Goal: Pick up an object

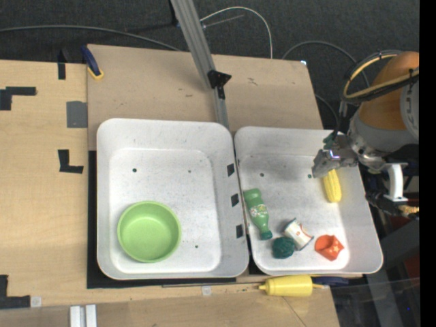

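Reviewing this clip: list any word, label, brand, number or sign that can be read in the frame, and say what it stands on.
No text can be read.
Green bottle in the right bin: a pale label patch, too blurred to read.
Small white can beside it: dark and red markings, too small to read.
Yellow bottle on the bench edge: no lettering visible.

- yellow corn cob [332, 185], lying near-vertical, right bin [272, 145], right part of frame
- just below gripper [327, 161], appears touching it
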`<state>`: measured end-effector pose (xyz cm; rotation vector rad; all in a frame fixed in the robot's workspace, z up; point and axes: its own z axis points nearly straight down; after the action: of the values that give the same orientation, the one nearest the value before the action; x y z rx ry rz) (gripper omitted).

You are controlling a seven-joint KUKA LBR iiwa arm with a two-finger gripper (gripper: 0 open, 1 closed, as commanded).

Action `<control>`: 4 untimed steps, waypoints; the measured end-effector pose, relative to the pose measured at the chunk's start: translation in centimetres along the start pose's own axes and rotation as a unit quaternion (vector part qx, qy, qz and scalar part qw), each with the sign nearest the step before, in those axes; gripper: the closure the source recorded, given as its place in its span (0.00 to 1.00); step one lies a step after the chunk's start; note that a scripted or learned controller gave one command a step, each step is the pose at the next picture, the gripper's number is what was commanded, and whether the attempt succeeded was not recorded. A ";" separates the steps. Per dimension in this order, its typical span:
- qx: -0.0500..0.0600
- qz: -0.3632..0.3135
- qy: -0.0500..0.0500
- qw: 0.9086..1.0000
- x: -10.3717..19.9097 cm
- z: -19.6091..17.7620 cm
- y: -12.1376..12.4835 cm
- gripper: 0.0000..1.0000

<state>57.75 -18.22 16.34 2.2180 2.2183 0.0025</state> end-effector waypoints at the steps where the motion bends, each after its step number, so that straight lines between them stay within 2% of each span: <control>1: 0.000 0.000 0.000 1.000 -0.6 -6.1 -0.2 1.00; 2: 0.000 -0.001 0.000 1.000 -1.0 -10.4 0.0 1.00; 3: 0.002 -0.004 0.002 1.000 4.9 -10.4 2.0 1.00; 4: 0.003 -0.004 0.002 1.000 10.9 -9.4 2.8 1.00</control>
<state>60.51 -7.30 25.74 2.2151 2.2312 -0.0003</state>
